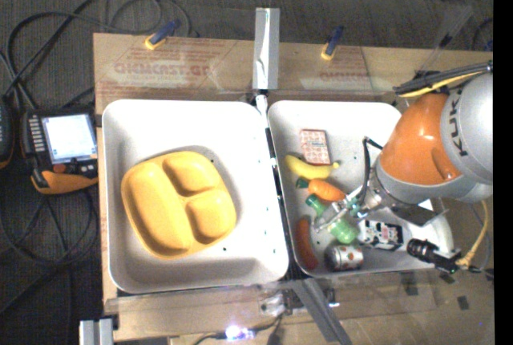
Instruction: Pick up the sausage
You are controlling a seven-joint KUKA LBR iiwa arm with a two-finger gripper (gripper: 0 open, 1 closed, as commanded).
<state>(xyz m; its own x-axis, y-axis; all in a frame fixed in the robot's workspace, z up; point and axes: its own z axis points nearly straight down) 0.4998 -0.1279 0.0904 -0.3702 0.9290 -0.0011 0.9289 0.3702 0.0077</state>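
Yellow tray (pixel 180 203) fills the left bin (pixel 120 127). Right bin (pixel 353 115), lower right: sausage (pixel 304 243) by its left wall, banana (pixel 309 168), carrot (pixel 326 190), can (pixel 345 257). Gripper (pixel 346 209) hovers nearby; its opening can't be judged.

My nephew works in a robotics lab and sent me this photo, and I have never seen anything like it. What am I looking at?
One camera looks down at a slant on a bench with two shallow white bins. The grey and orange machine at the right is a robot arm; its gripper hangs low over the right bin, among toy food: a banana, a carrot, a sausage, a small can and a card. The left bin holds a yellow divided tray. The sausage lies on the bin floor, not picked up.
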